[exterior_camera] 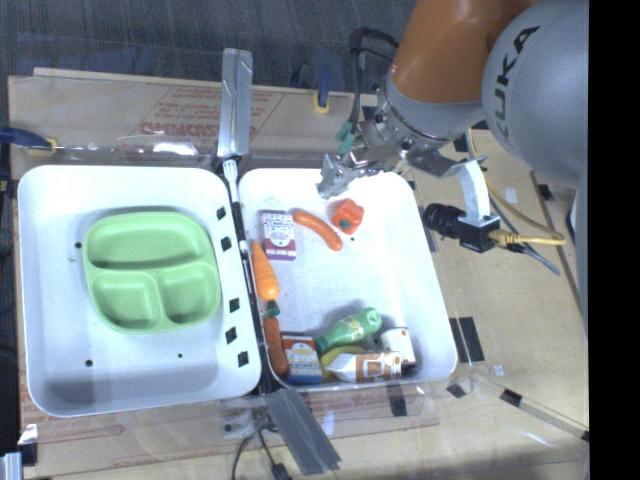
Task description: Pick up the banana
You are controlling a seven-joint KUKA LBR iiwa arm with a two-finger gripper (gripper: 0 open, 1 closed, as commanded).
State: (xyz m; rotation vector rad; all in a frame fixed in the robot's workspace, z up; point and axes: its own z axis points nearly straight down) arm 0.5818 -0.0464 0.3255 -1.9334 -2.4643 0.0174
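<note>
Right now the gripper hangs over the top edge of the right bin, upper middle of frame.
We can't tell if it's spread or closed. Just below it lie a red pepper, sausage, small box & carrot; a green bottle & cartons sit at the bin's bottom edge. We can't make out the banana among these. A green tray sits in the left bin.

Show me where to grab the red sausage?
Probably grab the sausage at its middle, from straight above, squeezing across its thin width. It lies flat and slanted with bare floor along both long sides; the orange pepper crowds its right end.
</note>
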